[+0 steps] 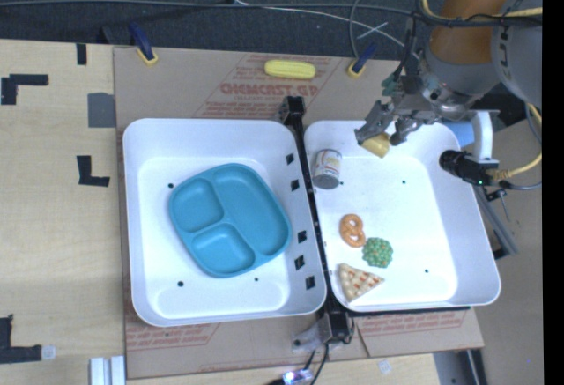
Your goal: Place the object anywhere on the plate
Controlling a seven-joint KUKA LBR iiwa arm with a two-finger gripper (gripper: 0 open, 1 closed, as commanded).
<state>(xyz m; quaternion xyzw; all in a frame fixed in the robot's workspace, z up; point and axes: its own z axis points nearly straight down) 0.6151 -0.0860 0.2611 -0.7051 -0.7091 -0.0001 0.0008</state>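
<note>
I had the end effector (385,129) up over the back edge of the right bin (458,286), and a small yellow piece (379,144) sat at its tips. From my slanted view the fingers looked closed on that piece from either side, so I judged it held, though the grip was shallow: most of the piece hung below the tips.

The step in hand, as I read it, was the carry to the plate (229,218), which lay in the left bin (141,198), well apart from the piece and across the divider between the bins. To do it well I wanted the piece kept high enough to pass over both rims and the can (327,168) lying just below it, and I wanted the move slow, since a shallow pinch could let go under a jerk. Any of the plate's three compartments would serve, so I would aim for the middle and lower before releasing.

The pretzel (352,230), the green lump (378,251) and the pizza slice (358,280) lay near the front of the right bin, out of the path.
</note>
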